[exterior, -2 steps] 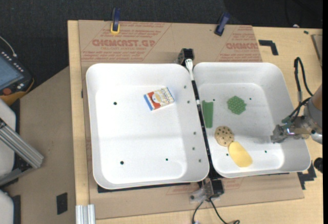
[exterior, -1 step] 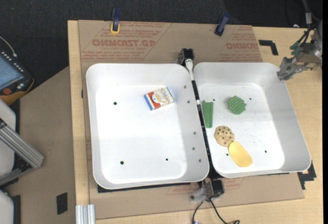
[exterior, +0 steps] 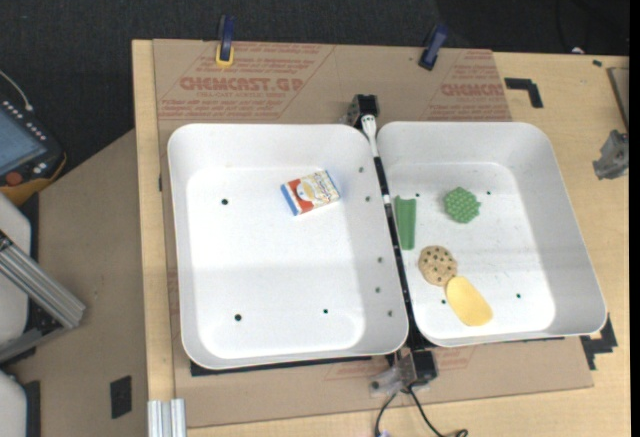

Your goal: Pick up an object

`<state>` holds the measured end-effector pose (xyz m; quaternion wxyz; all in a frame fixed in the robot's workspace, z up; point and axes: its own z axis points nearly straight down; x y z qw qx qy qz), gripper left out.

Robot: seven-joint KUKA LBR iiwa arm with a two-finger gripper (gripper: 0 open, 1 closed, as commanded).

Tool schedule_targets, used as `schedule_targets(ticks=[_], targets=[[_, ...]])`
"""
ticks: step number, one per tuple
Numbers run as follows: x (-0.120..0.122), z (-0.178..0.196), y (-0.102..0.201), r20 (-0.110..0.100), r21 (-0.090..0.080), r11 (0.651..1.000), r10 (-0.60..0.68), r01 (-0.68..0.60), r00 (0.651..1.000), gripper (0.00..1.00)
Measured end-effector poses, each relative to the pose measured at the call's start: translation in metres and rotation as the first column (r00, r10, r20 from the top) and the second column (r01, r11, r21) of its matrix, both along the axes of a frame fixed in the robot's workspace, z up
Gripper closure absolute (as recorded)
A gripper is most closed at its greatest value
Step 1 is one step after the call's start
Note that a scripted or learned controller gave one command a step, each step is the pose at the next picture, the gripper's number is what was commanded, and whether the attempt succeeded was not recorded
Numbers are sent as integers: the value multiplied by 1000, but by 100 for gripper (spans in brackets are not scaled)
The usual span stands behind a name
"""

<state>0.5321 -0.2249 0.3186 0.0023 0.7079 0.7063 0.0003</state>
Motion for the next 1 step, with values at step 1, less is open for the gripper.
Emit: schedule_targets(ticks=[1], targets=[[-54, 16, 1, -5, 4, 1000, 2, -2, 1000, 100]])
